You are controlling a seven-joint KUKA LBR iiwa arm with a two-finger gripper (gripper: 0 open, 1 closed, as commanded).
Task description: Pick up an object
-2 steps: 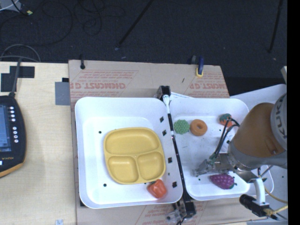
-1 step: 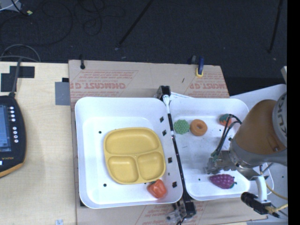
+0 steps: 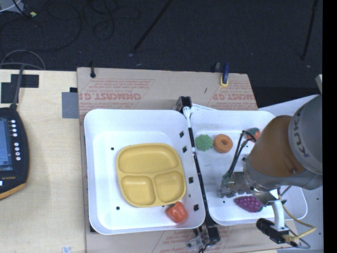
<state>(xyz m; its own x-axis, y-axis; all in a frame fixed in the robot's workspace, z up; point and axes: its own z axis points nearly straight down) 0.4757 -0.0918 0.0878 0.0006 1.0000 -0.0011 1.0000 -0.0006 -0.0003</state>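
Observation:
In the right bin (image 3: 210, 117), a green bumpy ball (image 3: 204, 142) and an orange ring (image 3: 223, 143) lie side by side near the far left corner. A purple grape bunch (image 3: 248, 203) rests near the bin's front edge. My gripper (image 3: 229, 190) hangs low over the bin floor, just left of the grapes, under the grey and orange wrist (image 3: 274, 152). A small orange and teal thing (image 3: 254, 133) peeks out behind the arm. A red pepper (image 3: 177, 212) sits at the front right of the left bin (image 3: 100, 141).
A yellow divided plate (image 3: 151, 174) takes up the middle of the left bin. The centre divider (image 3: 192, 157) runs between the bins. A pendant (image 3: 10, 152) lies at the far left of the bench, and cables hang off the wrist at the front right.

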